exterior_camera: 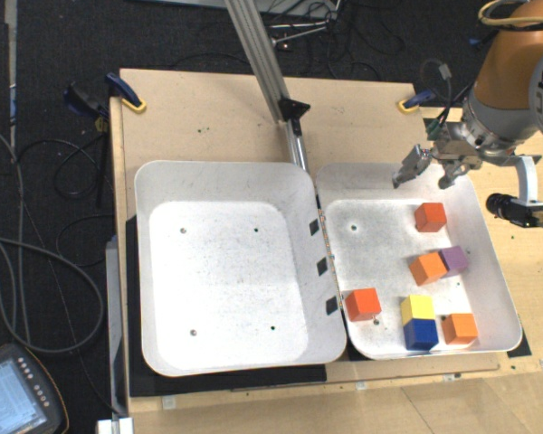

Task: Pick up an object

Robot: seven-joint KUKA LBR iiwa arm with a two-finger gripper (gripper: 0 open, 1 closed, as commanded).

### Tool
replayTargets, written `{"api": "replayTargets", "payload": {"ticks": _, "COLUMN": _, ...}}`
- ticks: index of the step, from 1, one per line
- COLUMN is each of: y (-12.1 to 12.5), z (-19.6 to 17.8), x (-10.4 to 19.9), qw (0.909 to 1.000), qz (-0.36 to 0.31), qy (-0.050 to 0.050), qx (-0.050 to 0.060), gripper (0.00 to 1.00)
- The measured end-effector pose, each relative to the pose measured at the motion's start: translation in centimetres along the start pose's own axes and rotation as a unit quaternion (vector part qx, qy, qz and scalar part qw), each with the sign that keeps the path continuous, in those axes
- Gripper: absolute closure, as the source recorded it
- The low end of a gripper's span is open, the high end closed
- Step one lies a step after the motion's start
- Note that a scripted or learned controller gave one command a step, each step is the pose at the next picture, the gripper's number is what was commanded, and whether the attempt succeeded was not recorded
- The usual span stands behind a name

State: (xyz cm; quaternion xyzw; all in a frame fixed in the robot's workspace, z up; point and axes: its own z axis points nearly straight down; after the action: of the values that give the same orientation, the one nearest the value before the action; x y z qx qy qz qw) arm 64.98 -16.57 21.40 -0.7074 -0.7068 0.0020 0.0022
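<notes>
My gripper [427, 172] hangs open over the far edge of the right bin [380, 233], its two dark fingers spread with nothing between them. Just below and right of it lies an orange-red block [430, 217]. Further toward the front sit an orange block [427, 267] touching a purple block [453, 259], another orange block [363, 303] near the bin's left wall, a yellow block [417, 308] pressed against a blue block [421, 334], and an orange block [460, 328] at the front right.
The left bin [222, 265] lies beside the right one. A slanted metal pole [262, 61] crosses the back of the bench. Clamps [127, 93] grip the bench's far corners. A black fitting [511, 208] juts out at the right bin's edge.
</notes>
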Motion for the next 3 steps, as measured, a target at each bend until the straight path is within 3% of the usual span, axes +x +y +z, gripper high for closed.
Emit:
{"api": "replayTargets", "payload": {"ticks": 2, "y": 1.8, "z": 10.2, "x": -0.6, "qw": 1.0000, "qz": -0.002, "qy": 0.000, "qx": -0.002, "gripper": 0.00}}
{"api": "replayTargets", "payload": {"ticks": 3, "y": 1.9, "z": 8.9, "x": -0.7, "qw": 1.0000, "qz": -0.002, "qy": -0.001, "qx": -0.005, "gripper": 1.00}}
